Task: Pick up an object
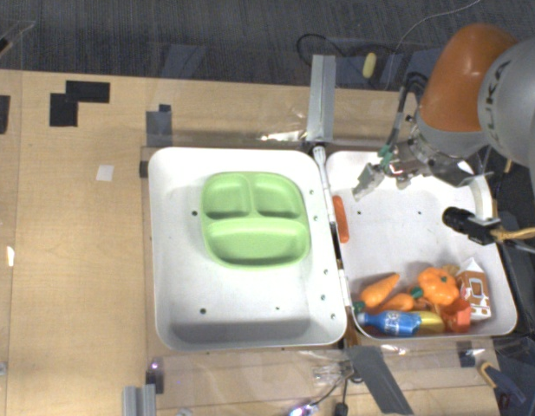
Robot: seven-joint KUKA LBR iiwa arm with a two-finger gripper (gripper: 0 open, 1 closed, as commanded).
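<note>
My gripper (372, 178) hangs over the back left part of the right bin (406, 224), above bare white floor, with nothing seen in it. A pile of toys lies along that bin's front wall, well below the gripper: an orange carrot (379, 289), an orange pumpkin-like piece (437, 285), a blue bottle (392, 322) with a yellow end (430, 321), and a small red and white carton (474, 291). A thin red-orange stick (339, 217) lies against the bin's left wall, just below and left of the gripper.
The left bin (176, 232) holds a green divided plate (253, 217) in its back half. A metal post (322, 94) stands behind the seam between the bins. The grey arm with its orange band (462, 76) comes in from the upper right.
</note>
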